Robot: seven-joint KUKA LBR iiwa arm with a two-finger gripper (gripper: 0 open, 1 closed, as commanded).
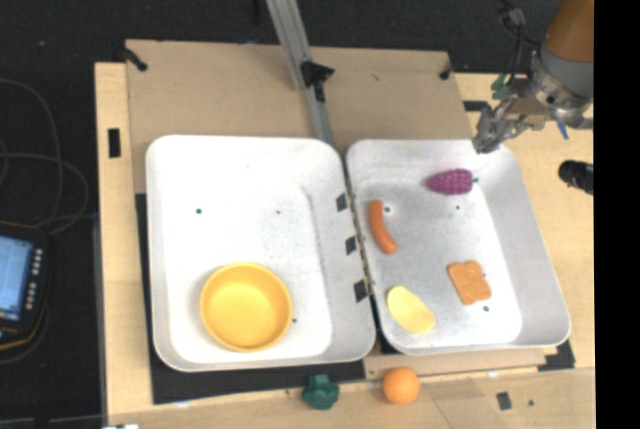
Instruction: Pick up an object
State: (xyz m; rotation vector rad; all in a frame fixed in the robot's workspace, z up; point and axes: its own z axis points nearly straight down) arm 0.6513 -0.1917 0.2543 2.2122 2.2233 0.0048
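Your pincer (489,139) hangs by the right bin's (535,217) corner; you cannot tell its state. The purple grapes (450,181) look light and bumpy; squeeze their middle.

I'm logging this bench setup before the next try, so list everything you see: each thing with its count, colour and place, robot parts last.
bins: 2, white, side by side on the bench
bowl: 1, yellow, near front of the left bin
grape bunch: 1, purple, far part of the right bin
sausage: 1, orange-red, right bin near its left wall
flat orange piece: 1, orange, right bin toward its right front
yellow piece: 1, pale yellow, front of the right bin
ball: 1, orange, on the bench in front of the right bin
small green thing: 1, dark green, on the bench in front of the bins
metal pole: 1, grey, slanting up behind the bins
arm: 1, grey with orange band, at right
tool: 1, grey, over the right bin's far right corner
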